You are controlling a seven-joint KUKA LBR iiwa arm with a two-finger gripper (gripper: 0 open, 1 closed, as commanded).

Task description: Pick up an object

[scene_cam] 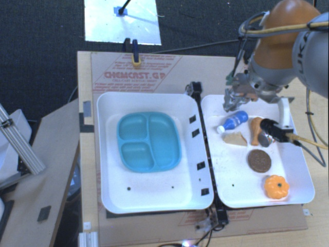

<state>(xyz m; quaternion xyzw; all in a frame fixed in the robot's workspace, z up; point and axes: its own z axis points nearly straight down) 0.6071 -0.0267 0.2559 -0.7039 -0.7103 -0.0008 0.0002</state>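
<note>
Blue bottle (pixel 234 121) lies slantwise, cap lower-left, just beside the end effector (pixel 232 103), whose spread I cannot tell.

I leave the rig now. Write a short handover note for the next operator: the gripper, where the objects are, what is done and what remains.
Gripper: over the back part of the right white bin, close to the small blue plastic bottle with a white cap; no object seen in it.
Also in the right bin: beige wedge-shaped piece, orange-brown drumstick-shaped toy, brown round disc, small orange pumpkin.
Left white bin: blue divided plate.
Done: nothing picked up.
Left: grasp and lift one object; the bottle looks nearest.
</note>
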